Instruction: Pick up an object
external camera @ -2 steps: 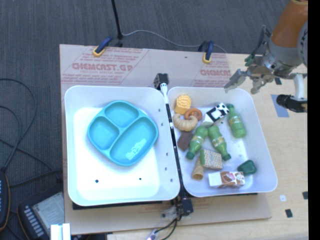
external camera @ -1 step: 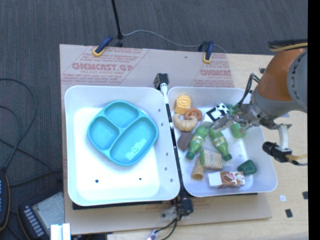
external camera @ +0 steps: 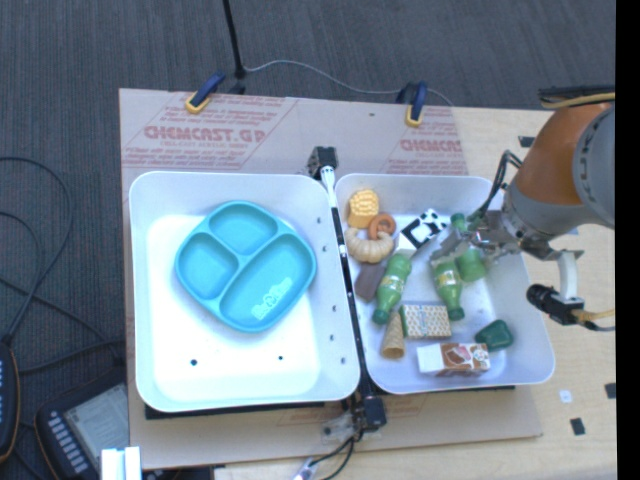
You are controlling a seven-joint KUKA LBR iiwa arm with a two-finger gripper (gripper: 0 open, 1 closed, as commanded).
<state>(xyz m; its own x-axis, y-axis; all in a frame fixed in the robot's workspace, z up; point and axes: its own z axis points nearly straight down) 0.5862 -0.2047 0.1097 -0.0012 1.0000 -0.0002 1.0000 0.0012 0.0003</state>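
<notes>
Two shallow white bins side by side on a brown cardboard-covered bench (external camera: 200, 128), held by two blue-and-yellow clamps at the far edge. In the left white bin (external camera: 160, 368), a light blue plastic plate with three compartments (external camera: 246, 265), tilted slightly, near the bin's middle. In the right white bin (external camera: 535, 353), a crowd of small toy foods: a yellow corn cob (external camera: 363, 206) at the far left corner, a tan doughnut-shaped ring (external camera: 381, 226) touching a cream-coloured bun (external camera: 368, 249) just below it, a black-and-white checkered block (external camera: 425, 229) near the far middle, a green plastic bottle with a yellow label (external camera: 392, 286) lying tilted beside the divider, a second green bottle (external camera: 447, 289) to its right, a tan waffle-patterned square (external camera: 427, 320) below them, an ice-cream cone (external camera: 392, 340) beside that, a small printed box in red and white (external camera: 455, 358) near the front wall, and a dark green pepper-like piece (external camera: 494, 334) to its right. Grey arm with orange band reaching in from the right, two-finger gripper (external camera: 462, 240) low over the far right part of the bin, right at a small green object (external camera: 470, 264) next to the second bottle. Jaw state: cannot tell.
</notes>
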